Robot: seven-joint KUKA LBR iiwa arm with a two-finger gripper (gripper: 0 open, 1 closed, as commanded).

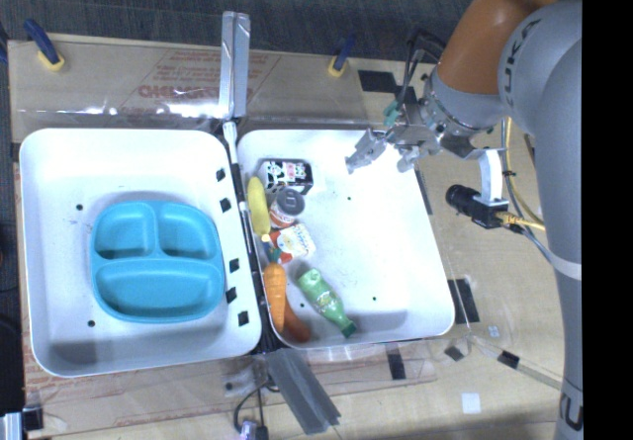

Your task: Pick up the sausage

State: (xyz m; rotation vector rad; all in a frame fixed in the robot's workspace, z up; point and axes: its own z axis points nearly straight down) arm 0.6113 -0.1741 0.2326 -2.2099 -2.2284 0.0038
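2 white bins sit side by side; you see the gripper above the right bin's upper edge, jaws spread, holding nothing. You find the sausage at that bin's lower left, touching the carrot and beside the green bottle.

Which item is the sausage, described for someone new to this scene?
Look in the right bin, along its left wall. At the near end of that row, past the orange carrot, lies the sausage: short, dark reddish-brown, beside the green bottle.
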